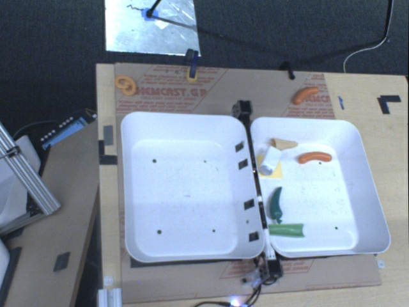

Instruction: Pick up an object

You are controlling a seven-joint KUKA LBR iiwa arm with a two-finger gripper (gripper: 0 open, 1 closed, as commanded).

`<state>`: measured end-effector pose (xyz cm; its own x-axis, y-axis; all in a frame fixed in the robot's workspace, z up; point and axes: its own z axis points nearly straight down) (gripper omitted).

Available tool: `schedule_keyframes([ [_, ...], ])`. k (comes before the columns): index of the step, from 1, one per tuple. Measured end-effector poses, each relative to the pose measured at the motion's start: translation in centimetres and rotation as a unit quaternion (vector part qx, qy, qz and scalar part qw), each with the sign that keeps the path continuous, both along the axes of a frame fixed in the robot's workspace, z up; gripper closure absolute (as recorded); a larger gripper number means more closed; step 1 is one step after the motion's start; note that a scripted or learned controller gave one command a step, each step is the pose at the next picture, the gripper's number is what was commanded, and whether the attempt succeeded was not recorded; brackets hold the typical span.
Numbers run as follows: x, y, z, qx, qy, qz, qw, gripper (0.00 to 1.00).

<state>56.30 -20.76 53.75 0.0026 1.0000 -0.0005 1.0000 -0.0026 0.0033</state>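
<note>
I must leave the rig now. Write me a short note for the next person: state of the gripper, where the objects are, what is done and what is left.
Gripper: nothing to report on it from the camera view at this moment.
Objects: the right bin holds an orange sausage, a tan wedge, a white cylinder, a dark green pepper and a light green block. Another orange sausage and a pretzel lie on the board outside the bins, behind them.
Done: no object is lifted; all rest on a surface.
Left: the whole pick. The sausage in the right bin lies apart from the others, so it looks like an easy target.
</note>
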Motion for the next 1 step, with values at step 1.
schedule_keyframes([
  [1, 0.62, 0.14, -0.19, -0.0005, -0.001, 0.003, 1.0, 1.0],
])
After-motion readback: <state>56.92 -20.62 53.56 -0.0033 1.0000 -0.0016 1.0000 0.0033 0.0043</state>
